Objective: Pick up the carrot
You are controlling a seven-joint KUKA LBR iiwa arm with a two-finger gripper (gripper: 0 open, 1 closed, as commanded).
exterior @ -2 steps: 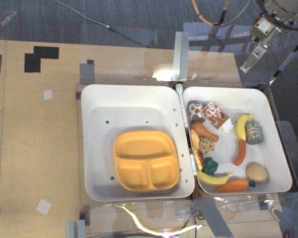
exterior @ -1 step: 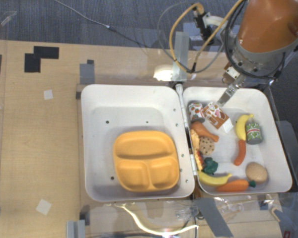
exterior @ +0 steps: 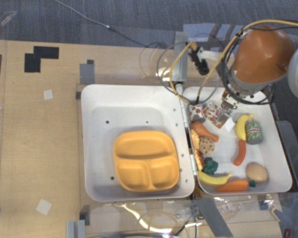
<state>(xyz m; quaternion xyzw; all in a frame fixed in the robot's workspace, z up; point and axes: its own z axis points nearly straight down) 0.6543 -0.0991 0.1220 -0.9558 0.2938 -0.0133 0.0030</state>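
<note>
My gripper (exterior: pixel 227 108) hangs over the back of the right bin (exterior: pixel 280 155), above a patterned packet (exterior: pixel 216 114); I cannot tell its state from here. The carrot (exterior: pixel 233 186) lies at the bin's front edge, well apart from me, just beside a banana (exterior: pixel 213 178) and a brown potato (exterior: pixel 257 172). A red chili (exterior: pixel 240 152) lies between. The left bin (exterior: pixel 97 133) holds 1 yellow tray (exterior: pixel 145 160) on the tabletop (exterior: pixel 35 148).

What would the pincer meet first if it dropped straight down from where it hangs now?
Probably the patterned packet in the right bin, which lies right under the pincer. Depth is hard to judge from this slanted view. The carrot lies well off that line, near the front wall.
</note>
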